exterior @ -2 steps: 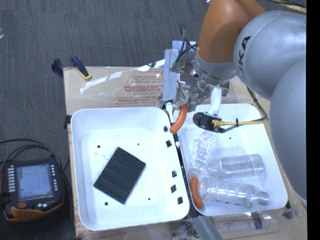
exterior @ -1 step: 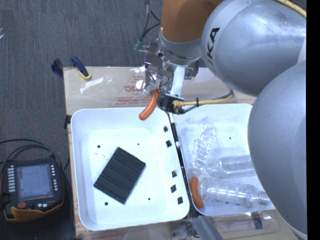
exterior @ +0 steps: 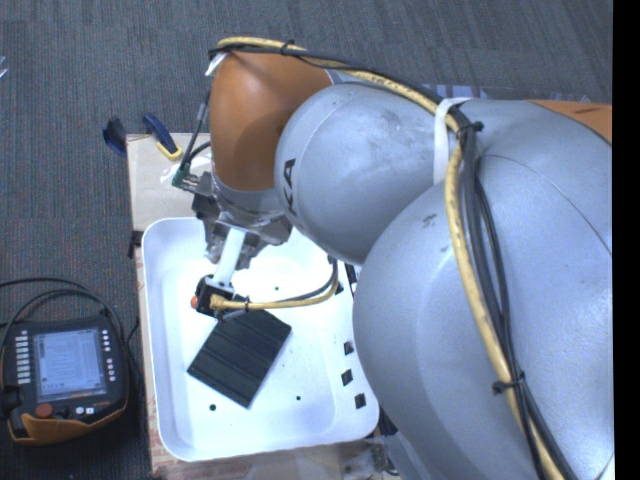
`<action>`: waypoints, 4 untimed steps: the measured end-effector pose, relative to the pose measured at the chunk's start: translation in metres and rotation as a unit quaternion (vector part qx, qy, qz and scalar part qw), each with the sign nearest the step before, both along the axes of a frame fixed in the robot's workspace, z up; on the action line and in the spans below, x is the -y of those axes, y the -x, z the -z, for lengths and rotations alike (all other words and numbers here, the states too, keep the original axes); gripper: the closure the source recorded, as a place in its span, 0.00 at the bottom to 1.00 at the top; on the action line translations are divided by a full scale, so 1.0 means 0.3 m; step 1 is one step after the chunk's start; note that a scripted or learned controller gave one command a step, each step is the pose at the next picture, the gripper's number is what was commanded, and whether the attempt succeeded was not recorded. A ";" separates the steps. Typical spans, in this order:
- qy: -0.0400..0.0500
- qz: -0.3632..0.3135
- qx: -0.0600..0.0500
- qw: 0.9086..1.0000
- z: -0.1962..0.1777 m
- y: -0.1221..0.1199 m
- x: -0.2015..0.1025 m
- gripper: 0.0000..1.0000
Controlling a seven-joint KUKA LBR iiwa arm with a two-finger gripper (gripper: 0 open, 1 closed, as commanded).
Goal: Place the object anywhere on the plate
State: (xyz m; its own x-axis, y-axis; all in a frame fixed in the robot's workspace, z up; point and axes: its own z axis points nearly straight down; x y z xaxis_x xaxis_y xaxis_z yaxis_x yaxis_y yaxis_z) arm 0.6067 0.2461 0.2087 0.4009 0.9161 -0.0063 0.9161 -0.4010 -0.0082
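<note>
A flat black ribbed slab [exterior: 240,358], roughly square and turned at an angle, lies on the floor of the left white bin [exterior: 165,268]. It is the one plate-like thing I can see. My gripper [exterior: 240,240] hangs low over the upper part of this bin, just above and to the left of the slab's far corner. Its tips are hidden from this angle by the wrist and its fittings. I see no loose object between or beside the fingers. The arm's big grey links [exterior: 450,268] cover the right side of the view.
A teach pendant [exterior: 65,368] lies on the floor left of the bench. Blue clamps [exterior: 150,133] sit at the bench's far left corner. Two tiny dark specks [exterior: 213,406] mark the bin floor near its front edge.
</note>
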 end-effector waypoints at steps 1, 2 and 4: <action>0.000 -0.021 0.002 1.000 -0.034 -0.122 0.004 1.00; -0.001 -0.104 0.001 0.995 0.060 -0.041 0.194 1.00; -0.002 -0.148 0.000 0.989 0.368 -0.027 0.348 1.00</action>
